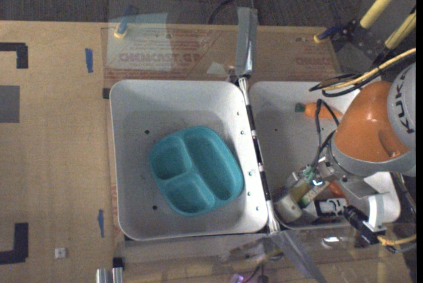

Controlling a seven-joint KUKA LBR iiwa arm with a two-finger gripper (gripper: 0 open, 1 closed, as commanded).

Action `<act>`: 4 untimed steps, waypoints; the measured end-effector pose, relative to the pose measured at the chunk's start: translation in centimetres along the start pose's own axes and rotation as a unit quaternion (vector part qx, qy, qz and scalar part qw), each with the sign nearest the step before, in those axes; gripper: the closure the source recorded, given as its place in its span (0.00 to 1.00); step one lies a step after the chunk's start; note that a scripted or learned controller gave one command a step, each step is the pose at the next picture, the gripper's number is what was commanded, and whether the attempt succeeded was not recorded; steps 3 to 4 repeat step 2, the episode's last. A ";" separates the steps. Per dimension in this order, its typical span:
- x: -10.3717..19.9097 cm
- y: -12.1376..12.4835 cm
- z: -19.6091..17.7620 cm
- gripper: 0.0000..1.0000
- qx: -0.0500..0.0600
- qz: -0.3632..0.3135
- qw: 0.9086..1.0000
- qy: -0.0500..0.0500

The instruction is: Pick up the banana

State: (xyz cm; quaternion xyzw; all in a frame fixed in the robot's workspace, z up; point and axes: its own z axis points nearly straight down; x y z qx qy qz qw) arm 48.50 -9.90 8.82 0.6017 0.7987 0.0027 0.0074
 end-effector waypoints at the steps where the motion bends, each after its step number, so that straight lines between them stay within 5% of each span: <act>1: -0.4 0.0 -0.9 1.00 -0.002 0.004 1.000 -0.002; 2: 2.0 9.2 -9.4 1.00 0.007 0.060 0.998 0.004; 4: 2.0 9.2 -9.4 1.00 0.007 0.060 0.998 0.004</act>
